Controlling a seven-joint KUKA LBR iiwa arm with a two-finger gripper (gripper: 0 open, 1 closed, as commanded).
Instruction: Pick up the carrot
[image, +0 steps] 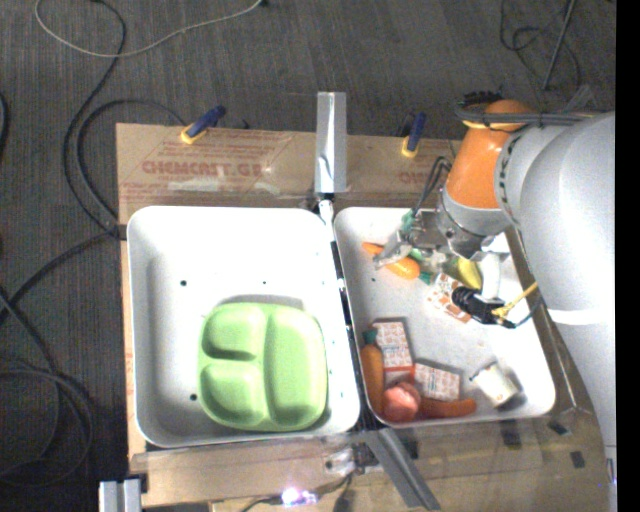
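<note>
The carrot (372, 372), a long orange piece, lies along the left wall of the right bin (520, 350), near its front. The gripper (402, 250) is low in the far part of the same bin, well behind the carrot. A small orange thing (404, 267) sits right under the gripper's tip, with another orange sliver (372, 248) just to its left. Whether either is gripped is hidden by the gripper body.
The right bin also holds two small cartons (392, 341) (437, 380), a reddish round fruit (400, 402), a sausage (450, 407), a white cup (495, 384), a yellow banana (466, 271) and a small card (446, 300). A green divided tray (265, 365) lies in the left bin (160, 260).
</note>
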